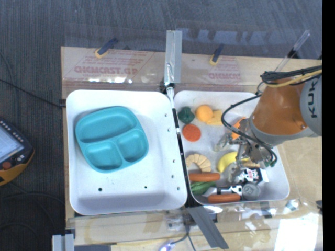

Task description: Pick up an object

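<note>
Left bin [120, 200]: holds a teal three-compartment tray [111, 137], lying flat toward the bin's 10 o'clock corner and turned at a slant, its two small compartments on the 4 o'clock side. Nothing rests on the tray.

Right bin [267, 95]: toy food, clustered. At 11 o'clock, a dark green piece [185, 114] near the divider wall. Just at its 5 o'clock, a red-orange round piece, tomato-like [191, 133]. At 12 o'clock of the bin, an orange fruit [204, 112], touching a pale yellow piece [215, 118] on its 3 o'clock side. Toward bin centre-left, a tan ridged croissant shape [199, 161]. Below it, at 7 o'clock, an orange carrot [204, 177], a green pod [202, 187] and a red-orange sausage shape [224, 197], stacked close in rows. A yellow lemon-like piece [226, 162] lies near centre.

Arm: enters from 3 o'clock; orange band [280, 111] over the bin's 2 o'clock region, black cables looping beside it. Gripper [244, 165] points down just at 3 o'clock of the yellow piece, above a black-and-white item [252, 175] and a grey round item [250, 191] at the bin's 5 o'clock. Finger state: cannot tell, the wrist hardware masks it. No object is seen between them.
</note>
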You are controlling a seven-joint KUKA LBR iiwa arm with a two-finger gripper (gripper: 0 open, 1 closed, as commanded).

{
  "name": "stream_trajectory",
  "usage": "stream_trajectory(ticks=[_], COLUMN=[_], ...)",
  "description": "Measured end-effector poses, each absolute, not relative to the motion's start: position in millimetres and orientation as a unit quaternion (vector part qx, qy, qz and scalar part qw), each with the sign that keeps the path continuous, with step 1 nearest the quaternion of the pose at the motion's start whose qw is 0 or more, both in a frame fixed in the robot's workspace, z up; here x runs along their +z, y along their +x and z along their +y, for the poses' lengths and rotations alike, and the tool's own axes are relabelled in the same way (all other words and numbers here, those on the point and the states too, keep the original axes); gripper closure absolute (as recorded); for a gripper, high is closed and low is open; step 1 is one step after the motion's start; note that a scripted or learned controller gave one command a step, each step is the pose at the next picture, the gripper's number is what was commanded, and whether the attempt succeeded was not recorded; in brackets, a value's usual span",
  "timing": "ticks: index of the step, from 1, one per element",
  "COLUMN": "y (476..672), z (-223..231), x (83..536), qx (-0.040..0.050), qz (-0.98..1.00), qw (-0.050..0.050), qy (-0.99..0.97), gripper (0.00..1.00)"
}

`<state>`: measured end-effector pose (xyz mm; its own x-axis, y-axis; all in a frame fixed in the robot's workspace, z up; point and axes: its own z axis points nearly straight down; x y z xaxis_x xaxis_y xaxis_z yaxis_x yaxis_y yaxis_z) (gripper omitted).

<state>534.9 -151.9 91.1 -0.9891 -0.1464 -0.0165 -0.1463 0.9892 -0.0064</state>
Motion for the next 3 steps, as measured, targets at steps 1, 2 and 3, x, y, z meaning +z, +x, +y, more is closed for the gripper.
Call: stream_trajectory(ticks=[1, 2, 3], y=[512.3, 513.3, 512.1], z=[-130.0, -131.3, -132.7], x=[95.6, 94.9, 95.0], qx=[-0.0061, -0.0050, -0.0047], qz=[0.999, 1.000, 1.000], qw=[0.021, 0.019, 0.019], qy=[-0.041, -0.023, -0.010], gripper=[0.00, 0.00, 0.00])
